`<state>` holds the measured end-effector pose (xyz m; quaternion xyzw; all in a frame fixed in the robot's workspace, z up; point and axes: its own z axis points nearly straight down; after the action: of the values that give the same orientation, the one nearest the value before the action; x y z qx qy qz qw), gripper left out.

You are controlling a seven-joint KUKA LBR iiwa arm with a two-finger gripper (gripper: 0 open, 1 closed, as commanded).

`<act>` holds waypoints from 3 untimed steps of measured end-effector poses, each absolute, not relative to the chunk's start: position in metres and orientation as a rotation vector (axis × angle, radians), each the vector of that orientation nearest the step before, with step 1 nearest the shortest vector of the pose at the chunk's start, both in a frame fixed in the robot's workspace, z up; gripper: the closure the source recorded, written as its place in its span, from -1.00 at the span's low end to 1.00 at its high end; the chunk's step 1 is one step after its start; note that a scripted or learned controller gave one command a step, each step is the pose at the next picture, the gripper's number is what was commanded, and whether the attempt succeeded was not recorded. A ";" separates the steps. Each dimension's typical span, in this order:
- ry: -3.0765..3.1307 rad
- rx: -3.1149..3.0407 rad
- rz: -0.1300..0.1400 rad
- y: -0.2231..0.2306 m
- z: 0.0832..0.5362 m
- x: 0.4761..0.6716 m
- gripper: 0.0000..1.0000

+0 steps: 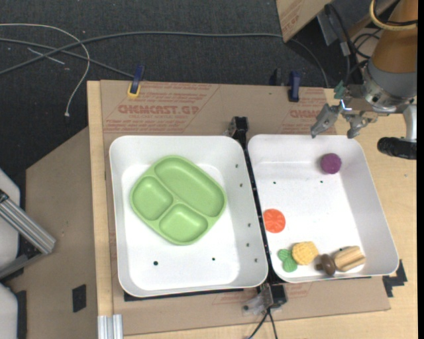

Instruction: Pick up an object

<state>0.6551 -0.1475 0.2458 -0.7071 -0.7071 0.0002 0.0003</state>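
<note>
Purple ball (330, 163) lies untouched near the right bin's (371, 198) far edge, while the gripper (337, 125) hovers just beyond, fingers spread and empty, probably needing to descend onto it.

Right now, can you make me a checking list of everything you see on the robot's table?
Surface: brown board with red print, bearing a left bin and a right bin, both white, side by side.
Job's things: in the right bin, a purple ball near the far side, an orange round piece by the left wall, and a yellow and green toy beside a tan and brown toy at the near edge.
Clutter: green divided plate in the left bin.
Grippers: pincer open, above the right bin's far edge, holding nothing.
Cables: pale cables on the dark floor, far left.
Surroundings: blue clamps on the board's far edge; cardboard box at the top.
</note>
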 end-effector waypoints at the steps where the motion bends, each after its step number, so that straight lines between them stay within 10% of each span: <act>1: -2.217 -2.219 0.005 -0.152 0.202 0.656 -1.00; 3: -2.217 -2.217 0.005 -0.157 0.100 0.640 -1.00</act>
<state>0.6405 -0.1573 0.1002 -0.7071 -0.7071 0.0017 0.0031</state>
